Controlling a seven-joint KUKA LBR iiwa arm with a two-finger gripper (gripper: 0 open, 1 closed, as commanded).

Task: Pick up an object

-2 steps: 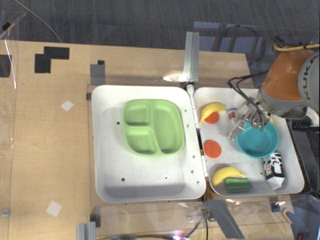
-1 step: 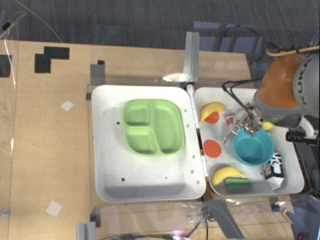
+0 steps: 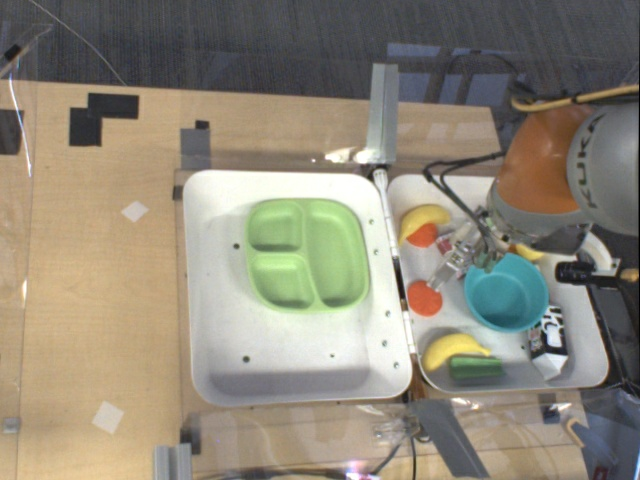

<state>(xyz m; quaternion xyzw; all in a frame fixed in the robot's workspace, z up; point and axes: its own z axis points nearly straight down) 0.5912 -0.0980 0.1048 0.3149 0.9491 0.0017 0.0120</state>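
My gripper (image 3: 456, 258) reaches down into the right bin (image 3: 600, 368) from the right, its metal fingers pointing left between the blue bowl (image 3: 506, 296) and the red items. Just below its tip lies a red-orange round piece (image 3: 426, 299). Above it are a yellow banana (image 3: 426, 218) and a small red piece (image 3: 422, 235). At the bin's front sit another yellow banana (image 3: 455, 347) and a green block (image 3: 474, 368). Nothing shows between the fingers.
The left bin (image 3: 215, 358) holds a green divided plate (image 3: 305, 253). A black-and-white carton (image 3: 549, 343) lies at the right bin's front right. The arm's orange band (image 3: 540, 168) and grey wrist hang over the right bin's back.
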